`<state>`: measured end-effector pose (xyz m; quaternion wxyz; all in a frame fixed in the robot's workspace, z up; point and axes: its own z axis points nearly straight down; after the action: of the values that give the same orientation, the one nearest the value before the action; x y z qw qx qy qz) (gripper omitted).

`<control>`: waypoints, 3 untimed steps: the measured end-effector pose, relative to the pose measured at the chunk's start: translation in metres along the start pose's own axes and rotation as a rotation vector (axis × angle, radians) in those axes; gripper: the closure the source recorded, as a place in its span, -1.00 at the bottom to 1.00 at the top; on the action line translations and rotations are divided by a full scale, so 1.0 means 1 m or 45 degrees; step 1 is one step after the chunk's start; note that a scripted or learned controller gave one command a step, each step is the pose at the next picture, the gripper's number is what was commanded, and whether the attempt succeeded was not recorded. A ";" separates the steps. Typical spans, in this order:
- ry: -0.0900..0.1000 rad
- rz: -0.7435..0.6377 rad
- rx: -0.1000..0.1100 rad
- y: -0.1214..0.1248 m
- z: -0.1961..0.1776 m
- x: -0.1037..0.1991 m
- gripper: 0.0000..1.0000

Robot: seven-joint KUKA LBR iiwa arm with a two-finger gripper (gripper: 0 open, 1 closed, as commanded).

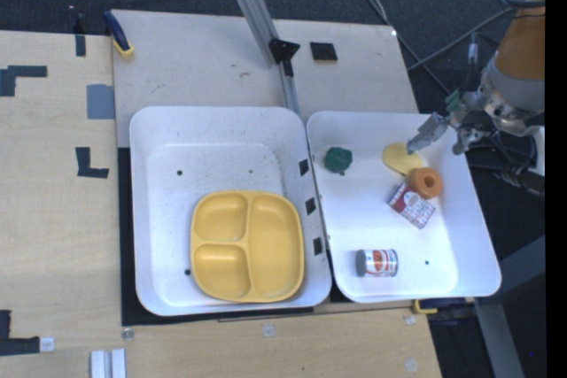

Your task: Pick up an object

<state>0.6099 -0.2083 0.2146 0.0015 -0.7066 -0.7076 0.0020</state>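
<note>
The arm (518, 57) is seen entering at 3 o'clock, its orange band cut off by the frame's edge, with the grey wrist bent down toward the right bin (461, 279). The gripper (431, 135) is angled toward 8 o'clock, its tip held over the bin's upper right part, just beside the yellow object (399, 159). Whether anything is gripped cannot be told, since the tip is small and blurred. In the right bin, a green object (337, 158) is placed at 10 o'clock, an orange ring (428, 182) is rested on a red-and-white packet (411, 206) near the centre right, and a can (377, 262) is laid on its side at 6 o'clock. A yellow divided tray (247, 245) is set in the left bin (159, 146)
</note>
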 end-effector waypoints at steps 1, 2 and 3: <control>0.001 0.001 0.003 -0.006 0.064 0.001 -1.00; -0.007 -0.002 -0.017 0.002 0.110 0.009 -1.00; -0.011 -0.003 -0.028 0.004 0.095 0.008 1.00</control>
<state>0.6137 -0.2005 0.1196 -0.0093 -0.7057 -0.7084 -0.0026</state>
